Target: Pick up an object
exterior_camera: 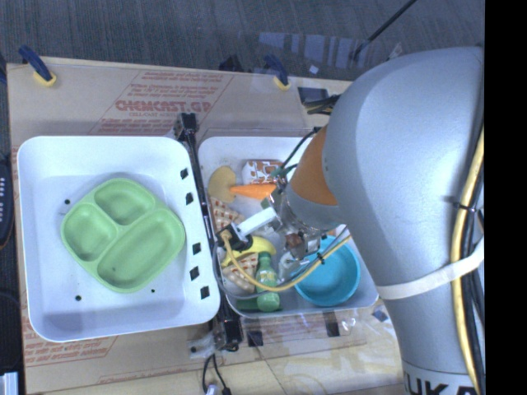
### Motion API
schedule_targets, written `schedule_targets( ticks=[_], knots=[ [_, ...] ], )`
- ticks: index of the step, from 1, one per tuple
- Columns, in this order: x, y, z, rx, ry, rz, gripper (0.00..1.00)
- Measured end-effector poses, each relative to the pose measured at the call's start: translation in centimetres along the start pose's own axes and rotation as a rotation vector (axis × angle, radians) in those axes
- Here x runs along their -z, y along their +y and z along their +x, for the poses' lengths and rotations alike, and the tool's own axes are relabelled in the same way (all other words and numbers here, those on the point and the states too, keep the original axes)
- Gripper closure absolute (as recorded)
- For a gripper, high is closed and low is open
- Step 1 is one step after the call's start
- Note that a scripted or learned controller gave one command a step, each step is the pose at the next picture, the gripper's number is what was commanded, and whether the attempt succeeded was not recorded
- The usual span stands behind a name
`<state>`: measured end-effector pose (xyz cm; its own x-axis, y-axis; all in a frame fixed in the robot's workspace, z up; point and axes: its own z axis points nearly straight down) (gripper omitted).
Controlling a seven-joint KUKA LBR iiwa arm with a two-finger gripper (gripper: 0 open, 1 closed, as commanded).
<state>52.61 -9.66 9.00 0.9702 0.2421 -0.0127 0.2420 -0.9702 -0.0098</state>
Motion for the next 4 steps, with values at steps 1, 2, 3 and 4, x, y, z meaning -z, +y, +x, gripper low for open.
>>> schedule_targets(
  ticks=[1, 2, 3, 4],
  knots=[
    [0.2, 1.0, 5.9, -0.033, 0.005, 0.001, 0.0],
    [0.0, 0.0, 0.5, -0.027, 0.001, -0.001, 0.0],
    [0.1, 0.4, 3.7, -0.007, 0.004, 0.001, 0.0],
    [2.8, 10.4, 2.1, 0.234, 0.006, -0.007, 0.0]
  ],
)
